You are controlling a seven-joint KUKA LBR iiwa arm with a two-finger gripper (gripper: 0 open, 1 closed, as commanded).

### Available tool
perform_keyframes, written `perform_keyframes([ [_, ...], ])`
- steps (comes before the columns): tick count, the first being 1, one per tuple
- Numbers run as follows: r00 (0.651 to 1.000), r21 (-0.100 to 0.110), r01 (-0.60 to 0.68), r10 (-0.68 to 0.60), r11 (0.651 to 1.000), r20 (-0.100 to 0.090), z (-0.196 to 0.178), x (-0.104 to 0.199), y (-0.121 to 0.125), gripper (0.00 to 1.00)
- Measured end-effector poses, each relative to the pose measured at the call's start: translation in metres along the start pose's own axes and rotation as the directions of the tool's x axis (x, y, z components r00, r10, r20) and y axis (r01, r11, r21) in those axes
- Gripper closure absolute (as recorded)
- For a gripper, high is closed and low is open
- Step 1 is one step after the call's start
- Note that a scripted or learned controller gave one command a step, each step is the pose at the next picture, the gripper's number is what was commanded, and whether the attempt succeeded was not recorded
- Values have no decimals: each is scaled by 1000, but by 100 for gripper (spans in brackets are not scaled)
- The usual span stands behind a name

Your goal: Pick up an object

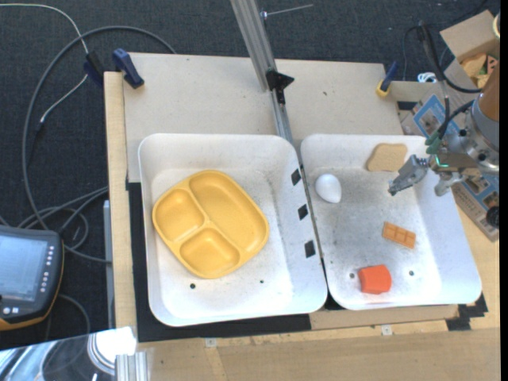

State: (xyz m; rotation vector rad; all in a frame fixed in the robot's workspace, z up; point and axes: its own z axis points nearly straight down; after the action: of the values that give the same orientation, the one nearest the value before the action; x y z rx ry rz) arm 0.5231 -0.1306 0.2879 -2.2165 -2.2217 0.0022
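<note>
Arm comes in from the right edge, mostly cut off by the frame; just the wrist and claw (423,178) visible over the upper right part of the right bin (444,288). Two fingers look spread apart, one dark finger (405,177) angled down-left, the other near the bin's right wall. Nothing between them. Fingertips are small and blurry, so whether they touch the bin floor can't be told.

Right bin contents: tan flat piece (386,157) near the top rim, just up-left of the claw, exact type unclear; white egg-shaped object (329,187) near the left wall; small orange waffle-like bar (398,234) below the claw; orange-red block (375,279) near the front. All sit apart from each other and from the claw.

Left bin (159,292) holds a yellow divided plate (209,223) with three compartments, lying flat.

Metal pole (258,42) slants down from the top edge to the gap between bins, top cut off. Blue clamp (127,67) at the tabletop (198,94) back-left corner. Cardboard clutter at top right partly out of frame.
</note>
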Motion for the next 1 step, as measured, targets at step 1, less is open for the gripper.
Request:
perform_keyframes([
  [1, 1000, -2, 8, -8, 1000, -2, -25, 70, -19, 0],
])
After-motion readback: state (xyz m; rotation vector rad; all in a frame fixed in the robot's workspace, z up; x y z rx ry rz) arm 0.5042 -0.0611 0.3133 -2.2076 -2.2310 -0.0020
